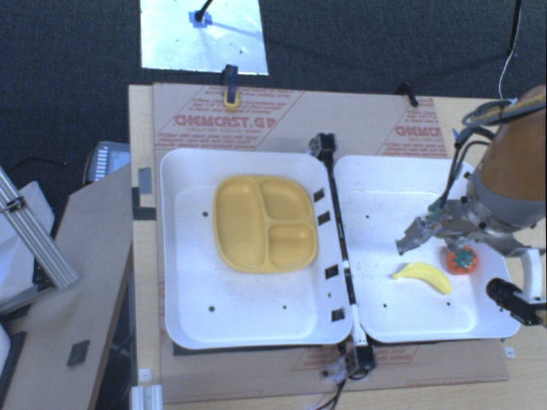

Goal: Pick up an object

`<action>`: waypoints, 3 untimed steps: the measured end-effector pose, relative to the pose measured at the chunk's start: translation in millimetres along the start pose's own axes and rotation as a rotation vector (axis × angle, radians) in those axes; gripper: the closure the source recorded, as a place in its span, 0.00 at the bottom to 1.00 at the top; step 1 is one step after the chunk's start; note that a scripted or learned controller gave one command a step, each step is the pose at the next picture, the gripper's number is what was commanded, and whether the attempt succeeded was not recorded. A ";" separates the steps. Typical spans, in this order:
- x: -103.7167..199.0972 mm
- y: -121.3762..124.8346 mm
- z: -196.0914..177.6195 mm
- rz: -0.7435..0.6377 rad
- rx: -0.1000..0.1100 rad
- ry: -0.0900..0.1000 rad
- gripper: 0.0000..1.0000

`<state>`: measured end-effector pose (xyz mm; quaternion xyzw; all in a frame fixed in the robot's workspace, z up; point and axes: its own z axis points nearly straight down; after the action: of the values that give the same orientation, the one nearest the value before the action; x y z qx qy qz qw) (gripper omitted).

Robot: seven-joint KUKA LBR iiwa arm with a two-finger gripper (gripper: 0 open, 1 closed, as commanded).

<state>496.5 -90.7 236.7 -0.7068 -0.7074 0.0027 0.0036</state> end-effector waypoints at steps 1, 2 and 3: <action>0.1 2.2 -4.7 -0.002 -0.011 -0.001 0.00; -6.0 1.8 56.2 0.001 -0.005 -0.001 0.00; 0.7 6.3 101.4 0.001 -0.006 0.000 0.00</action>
<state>501.9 -89.9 135.3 -0.7069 -0.7073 0.0006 0.0017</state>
